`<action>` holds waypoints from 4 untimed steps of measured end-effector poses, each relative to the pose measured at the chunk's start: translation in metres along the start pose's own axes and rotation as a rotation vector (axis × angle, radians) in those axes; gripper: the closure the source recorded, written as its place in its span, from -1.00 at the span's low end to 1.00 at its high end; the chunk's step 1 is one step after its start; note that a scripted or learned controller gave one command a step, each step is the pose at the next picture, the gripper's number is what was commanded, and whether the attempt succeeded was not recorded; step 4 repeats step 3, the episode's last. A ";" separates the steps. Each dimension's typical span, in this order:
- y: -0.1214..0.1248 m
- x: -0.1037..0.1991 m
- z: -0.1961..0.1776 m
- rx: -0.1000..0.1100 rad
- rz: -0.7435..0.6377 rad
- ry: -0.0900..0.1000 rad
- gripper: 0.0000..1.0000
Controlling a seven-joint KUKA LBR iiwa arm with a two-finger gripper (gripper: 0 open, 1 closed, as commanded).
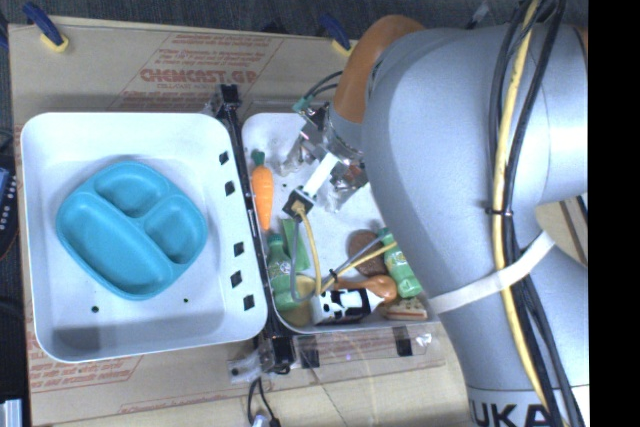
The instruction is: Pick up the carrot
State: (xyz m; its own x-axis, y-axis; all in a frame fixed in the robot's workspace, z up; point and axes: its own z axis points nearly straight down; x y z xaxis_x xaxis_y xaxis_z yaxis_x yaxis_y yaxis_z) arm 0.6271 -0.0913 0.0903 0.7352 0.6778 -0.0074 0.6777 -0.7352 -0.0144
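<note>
Camera view: we look down at a slant on two white bins side by side, with the grey arm (470, 205) reaching in from the right over the right bin (262, 127).
Gripper: we see the gripper (322, 153) low over the upper part of the right bin, below the orange band (372, 65); we cannot tell how its fingers stand or whether anything is between them, since the wrist and its fittings cover them.
Carrot: the carrot (262, 197) lies to the left of the gripper and a little nearer the bottom of the view, lengthwise along the right bin's left wall, apart from the gripper.
Other items: below the gripper we see a jumble in the lower end of the right bin, among it a green bottle (401, 273) and a brown piece (362, 243).
Left bin: well to the left of the gripper, the left bin (60, 335) holds a blue divided plate (130, 227).
</note>
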 end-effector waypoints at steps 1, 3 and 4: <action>-0.002 0.002 -0.010 0.009 -0.014 -0.001 1.00; -0.150 -0.005 -0.096 0.001 0.357 -0.002 1.00; -0.150 -0.005 -0.096 0.001 0.357 -0.002 1.00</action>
